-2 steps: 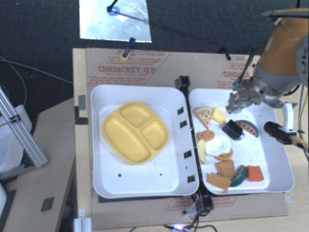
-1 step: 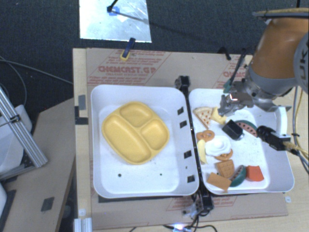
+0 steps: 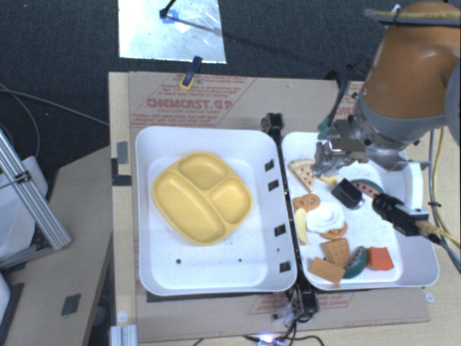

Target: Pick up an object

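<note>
My gripper [image 3: 323,163] hangs over the upper left of the right bin [image 3: 425,265], just above a pizza slice toy [image 3: 302,173]. Below it lie several toy foods: a pretzel-like ring [image 3: 307,202], a fried egg [image 3: 327,219], a banana piece [image 3: 300,225], a waffle square [image 3: 335,251], a tan cracker [image 3: 325,271], a teal piece [image 3: 356,263], an orange block [image 3: 381,259] and a watermelon slice [image 3: 367,187] partly under a black part [image 3: 347,193]. No object shows between the fingers.
The left bin [image 3: 155,265] holds a yellow divided plate [image 3: 202,197]. A black divider with clips [image 3: 281,193] runs between the bins. The grey and orange arm [image 3: 414,63] looms over the right bin's upper right, with a black cable fitting [image 3: 396,213] over it.
</note>
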`<action>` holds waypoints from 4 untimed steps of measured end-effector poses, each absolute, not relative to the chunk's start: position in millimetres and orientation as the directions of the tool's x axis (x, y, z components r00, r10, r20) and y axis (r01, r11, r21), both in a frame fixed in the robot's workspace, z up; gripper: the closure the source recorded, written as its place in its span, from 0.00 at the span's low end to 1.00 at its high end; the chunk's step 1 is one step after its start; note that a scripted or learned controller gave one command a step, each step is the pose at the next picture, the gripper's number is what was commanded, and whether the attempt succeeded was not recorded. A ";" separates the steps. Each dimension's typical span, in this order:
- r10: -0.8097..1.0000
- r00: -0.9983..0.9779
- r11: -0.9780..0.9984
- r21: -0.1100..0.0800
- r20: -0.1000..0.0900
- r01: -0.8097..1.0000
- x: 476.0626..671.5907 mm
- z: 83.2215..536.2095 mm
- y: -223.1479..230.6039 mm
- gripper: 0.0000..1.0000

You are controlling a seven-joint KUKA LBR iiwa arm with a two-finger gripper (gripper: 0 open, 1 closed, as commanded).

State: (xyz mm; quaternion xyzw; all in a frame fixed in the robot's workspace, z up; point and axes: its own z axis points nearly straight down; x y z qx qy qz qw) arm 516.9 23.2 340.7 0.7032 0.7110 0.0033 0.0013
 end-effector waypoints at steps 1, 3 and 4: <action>1.000 -0.009 0.009 0.011 0.003 1.000 486.6 416.1 50.9 1.00; 1.000 -0.008 0.008 0.000 0.001 1.000 486.4 434.0 132.0 1.00; 1.000 0.000 0.000 0.003 0.001 1.000 486.7 445.2 118.7 1.00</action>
